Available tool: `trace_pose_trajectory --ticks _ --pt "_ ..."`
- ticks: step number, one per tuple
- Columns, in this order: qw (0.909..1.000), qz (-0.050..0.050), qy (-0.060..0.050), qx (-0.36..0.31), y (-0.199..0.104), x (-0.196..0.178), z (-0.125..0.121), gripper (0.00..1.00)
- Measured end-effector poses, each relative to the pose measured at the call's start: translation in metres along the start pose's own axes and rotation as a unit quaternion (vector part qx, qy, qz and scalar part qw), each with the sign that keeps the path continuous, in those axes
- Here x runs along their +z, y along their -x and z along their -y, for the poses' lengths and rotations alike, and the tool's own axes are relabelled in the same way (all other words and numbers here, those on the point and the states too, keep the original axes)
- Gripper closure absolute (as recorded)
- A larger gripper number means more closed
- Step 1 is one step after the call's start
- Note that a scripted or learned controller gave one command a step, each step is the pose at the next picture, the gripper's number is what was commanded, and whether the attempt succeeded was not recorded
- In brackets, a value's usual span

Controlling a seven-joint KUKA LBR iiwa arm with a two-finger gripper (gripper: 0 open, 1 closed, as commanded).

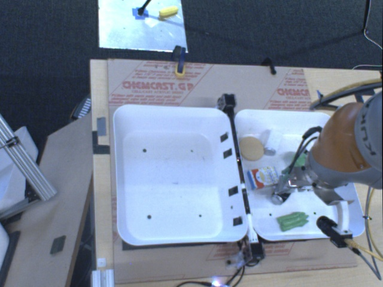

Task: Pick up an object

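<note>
Nearest to me, at the bottom of the right bin (359, 223), I see a small green object (292, 220) with a ribbed, leaf-like shape, lying flat on the smooth white plastic floor. Just above it the gripper (280, 195) is down inside this bin, a shiny metal end on the grey arm (344, 151) with the wide orange band, which comes in from the right. I cannot tell from my screen if it is spread or pressed together, and I see nothing pinched in it. Touching or almost touching the gripper on its left side is a small flat packet (263, 176) with red, white and blue print. A little further back lies a round tan disc (252, 149), matte like wood or cork, and beside it something pale and crumpled (270, 140) which I cannot identify. The left bin (173, 175) is a shallow white tray with rounded corners and a few small dark dots on its floor. Both bins rest on a brown cardboard sheet (158, 82) with red printed letters. Beyond it, on the dark carpet, lies a shiny square metal plate (125, 23) that carries a small yellow piece (168, 12).
</note>
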State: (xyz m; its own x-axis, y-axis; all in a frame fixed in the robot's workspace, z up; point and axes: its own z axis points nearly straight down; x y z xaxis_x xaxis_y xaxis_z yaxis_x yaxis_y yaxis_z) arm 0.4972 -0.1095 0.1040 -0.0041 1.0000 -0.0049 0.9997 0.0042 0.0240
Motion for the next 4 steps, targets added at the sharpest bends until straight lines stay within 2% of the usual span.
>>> trace_pose_trajectory --ticks 2,4 --pt "1.0000 0.001 0.006 0.002 0.0047 0.0050 -0.0002 1.00" --pt "1.0000 -0.002 0.005 0.000 0.0075 0.0051 -0.0006 1.00"
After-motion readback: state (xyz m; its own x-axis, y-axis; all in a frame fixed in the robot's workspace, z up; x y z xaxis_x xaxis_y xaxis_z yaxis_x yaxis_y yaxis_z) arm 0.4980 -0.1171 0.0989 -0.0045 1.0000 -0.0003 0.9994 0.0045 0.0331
